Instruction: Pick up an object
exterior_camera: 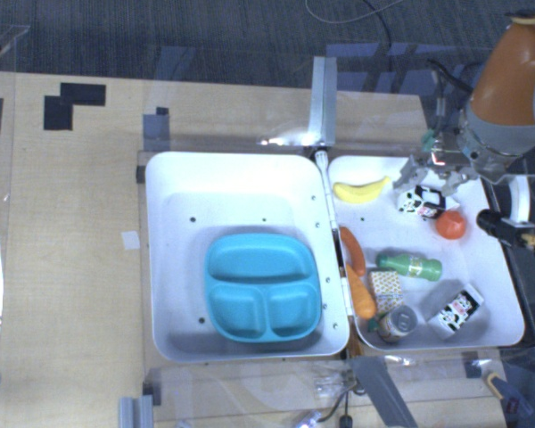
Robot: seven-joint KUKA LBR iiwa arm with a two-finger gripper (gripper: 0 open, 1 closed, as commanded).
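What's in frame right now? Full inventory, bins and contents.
white bins: 2, white, side by side on the bench
divided plate: 1, blue, left bin, near its front
banana: 1, yellow, right bin, back left
cow-pattern toy: 1, black and white, right bin, back, under the gripper
tomato: 1, red-orange, right bin, beside that toy
bottle: 1, green, right bin, middle, lying down
carrots: 2, orange, along the right bin's left wall
can: 1, metallic, right bin, front
cow-pattern carton: 1, black and white, right bin, front right
gripper: 1, grey, over the right bin's back
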